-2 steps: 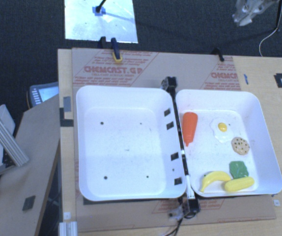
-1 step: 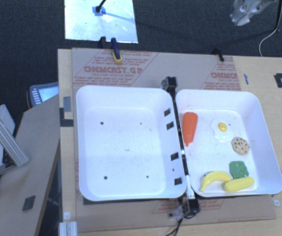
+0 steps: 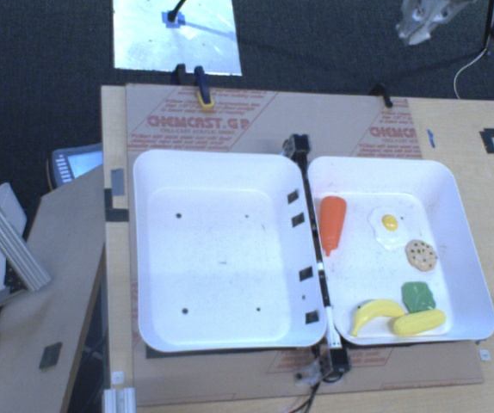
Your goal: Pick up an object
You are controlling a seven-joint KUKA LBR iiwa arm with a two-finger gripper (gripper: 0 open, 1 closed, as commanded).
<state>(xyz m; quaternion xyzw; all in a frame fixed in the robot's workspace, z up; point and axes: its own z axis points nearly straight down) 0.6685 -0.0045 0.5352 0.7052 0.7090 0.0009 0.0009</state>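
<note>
The right bin (image 3: 453,198) holds several toy foods. An orange carrot (image 3: 331,222) lies by its left wall, with a fried egg (image 3: 388,226) to the right of it and a round cookie (image 3: 420,254) below the egg. Near the front lie a green piece (image 3: 417,295), a yellow banana (image 3: 374,313) and a yellow oblong piece (image 3: 419,322). My gripper (image 3: 416,17) hangs at the top right of the view, far behind the right bin, above the dark floor, away from all the objects.
The left bin (image 3: 144,231) stands beside the right one, joined by a black-clipped divider (image 3: 309,239). Both rest on a cardboard sheet (image 3: 256,119). A shiny metal plate (image 3: 176,24) lies on the floor at the back left. A white cable (image 3: 471,67) hangs at the right.
</note>
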